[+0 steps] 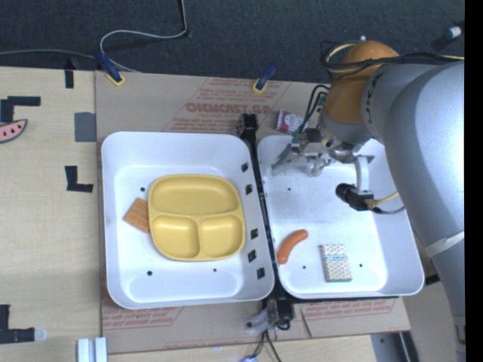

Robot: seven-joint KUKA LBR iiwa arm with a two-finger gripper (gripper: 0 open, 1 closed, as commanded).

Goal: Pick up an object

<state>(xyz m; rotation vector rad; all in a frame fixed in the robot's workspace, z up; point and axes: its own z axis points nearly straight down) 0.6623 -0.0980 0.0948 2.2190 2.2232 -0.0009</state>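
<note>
Pincer [306, 157] sits over the back of the right bin [392, 277], near the bin's far rim; fingers hidden among the wrist hardware, so whether it is wide or narrow I cannot tell. Nothing seen between them. Grey arm [423, 142] comes in from the right, orange band [358, 89] above the wrist, cabling looped around it.

Right bin, front part: orange sausage-shaped toy [292, 245] lying at a slant near the divider between the bins; small patterned box [336, 262] lying flat just to its right, apart from it. Both well apart from the pincer.

Left bin [121, 277]: yellow three-compartment tray [198, 216] lying in the middle; tan cracker-like piece [137, 216] touching or tucked under the tray's left edge.

Small packet [287, 121] lies on the cardboard sheet [151, 104] behind the right bin, outside it. Two yellow-and-blue clips [113, 72] at the cardboard's far edge.
</note>
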